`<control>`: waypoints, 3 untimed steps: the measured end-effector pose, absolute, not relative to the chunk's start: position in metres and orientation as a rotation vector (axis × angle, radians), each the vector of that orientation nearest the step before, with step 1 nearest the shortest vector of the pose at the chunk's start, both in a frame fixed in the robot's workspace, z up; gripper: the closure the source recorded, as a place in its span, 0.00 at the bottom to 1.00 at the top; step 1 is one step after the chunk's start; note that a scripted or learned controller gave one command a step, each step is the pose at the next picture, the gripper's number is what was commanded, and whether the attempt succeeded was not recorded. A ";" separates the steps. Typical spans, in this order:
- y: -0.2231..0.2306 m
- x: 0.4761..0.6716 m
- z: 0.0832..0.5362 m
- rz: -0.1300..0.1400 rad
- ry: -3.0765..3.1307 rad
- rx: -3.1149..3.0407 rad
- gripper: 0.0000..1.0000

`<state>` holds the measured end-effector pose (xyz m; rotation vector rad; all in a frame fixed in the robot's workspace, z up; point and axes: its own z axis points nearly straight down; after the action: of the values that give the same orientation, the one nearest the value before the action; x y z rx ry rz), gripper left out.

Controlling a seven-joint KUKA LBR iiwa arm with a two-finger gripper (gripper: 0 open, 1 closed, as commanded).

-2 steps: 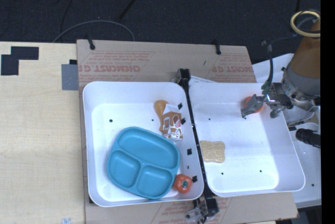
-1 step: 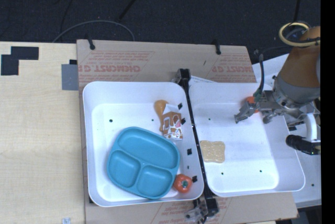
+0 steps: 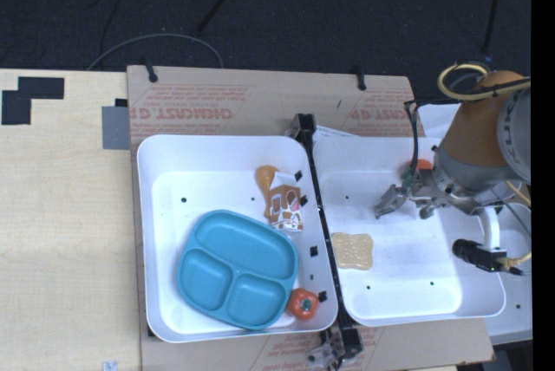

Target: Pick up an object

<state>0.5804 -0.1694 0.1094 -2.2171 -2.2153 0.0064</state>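
Tan pad lies flat at the right bin's left side; your gripper hovers nearby above that bin's floor, fingers spread with nothing between them, clear of the pad

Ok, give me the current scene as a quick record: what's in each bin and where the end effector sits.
left bin: blue three-compartment plastic tray; small red tomato-like ball at the tray's lower right corner; small printed white packet; tan item just above the packet
right bin: flat beige sponge-like square near the divider
end effector: over the right bin, up and right of the beige square
held: nothing visible
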 end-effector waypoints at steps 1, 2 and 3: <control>-0.171 0.581 0.123 0.004 -2.215 -2.222 1.00; -0.165 0.586 0.183 -0.003 -2.226 -2.221 1.00; -0.159 0.586 0.227 -0.002 -2.226 -2.220 1.00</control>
<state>0.5864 -0.1595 0.2269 -2.2204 -2.2255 -0.0022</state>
